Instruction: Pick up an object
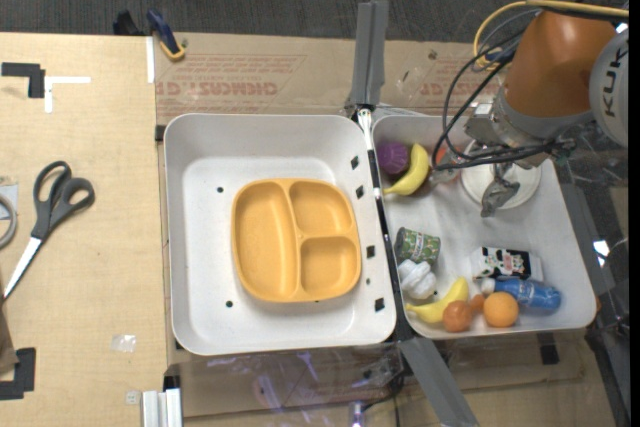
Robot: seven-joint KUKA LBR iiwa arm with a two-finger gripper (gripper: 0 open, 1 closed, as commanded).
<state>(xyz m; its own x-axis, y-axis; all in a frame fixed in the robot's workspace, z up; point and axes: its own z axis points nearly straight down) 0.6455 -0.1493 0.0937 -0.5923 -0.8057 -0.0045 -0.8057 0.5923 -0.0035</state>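
Observation:
My gripper (497, 195) hangs over the upper right part of the right bin (572, 245), below the arm's orange band. It is directly above a white round dish (520, 187), part of which it hides. Left of it lie a purple fruit (393, 156) and a yellow banana (412, 173). Further forward in the same bin are a green can (417, 244), a white object (415, 277), a second banana (440, 303), a red-orange fruit (457, 316), an orange (500, 309), a blue bottle (537, 295) and a black-and-white carton (505, 263).
The left bin (195, 215) holds a yellow divided plate (296, 240). Scissors (48, 210) lie on the wooden bench at far left. A grey divider post (368, 65) rises between the bins at the back. Cables loop above the arm.

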